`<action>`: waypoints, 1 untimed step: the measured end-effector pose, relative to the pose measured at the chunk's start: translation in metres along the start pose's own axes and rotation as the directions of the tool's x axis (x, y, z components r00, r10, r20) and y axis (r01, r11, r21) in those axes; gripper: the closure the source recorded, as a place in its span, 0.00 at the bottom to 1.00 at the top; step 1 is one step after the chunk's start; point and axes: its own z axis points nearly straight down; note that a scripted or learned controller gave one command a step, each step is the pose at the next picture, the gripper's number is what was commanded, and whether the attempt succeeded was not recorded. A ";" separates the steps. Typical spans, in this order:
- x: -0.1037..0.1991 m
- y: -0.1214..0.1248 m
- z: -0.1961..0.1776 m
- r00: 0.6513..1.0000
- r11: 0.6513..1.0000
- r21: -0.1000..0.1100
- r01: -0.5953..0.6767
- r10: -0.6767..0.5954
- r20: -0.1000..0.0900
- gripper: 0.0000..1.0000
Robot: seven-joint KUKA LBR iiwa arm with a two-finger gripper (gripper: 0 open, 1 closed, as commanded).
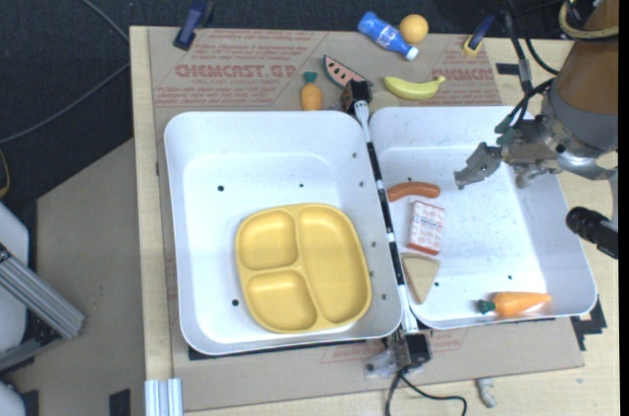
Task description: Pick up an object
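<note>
Gripper [479, 166] hangs over the right bin [550, 252], fingers slightly apart, gripping nothing. Sausage [413, 191] lies just at its 8 o'clock. Looks light, smooth, probably a bit slippery, so I'd pinch across the middle.

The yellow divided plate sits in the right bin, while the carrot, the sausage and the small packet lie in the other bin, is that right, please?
Not quite. The camera view shows the yellow divided plate in the left bin, not the right one. The carrot, the sausage and the small packet lie in the other bin, the right bin, as you say.
</note>
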 end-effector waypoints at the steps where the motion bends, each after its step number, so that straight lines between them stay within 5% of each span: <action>1: 0.016 0.016 0.070 1.000 1.000 0.003 0.000 0.000 -0.001 0.00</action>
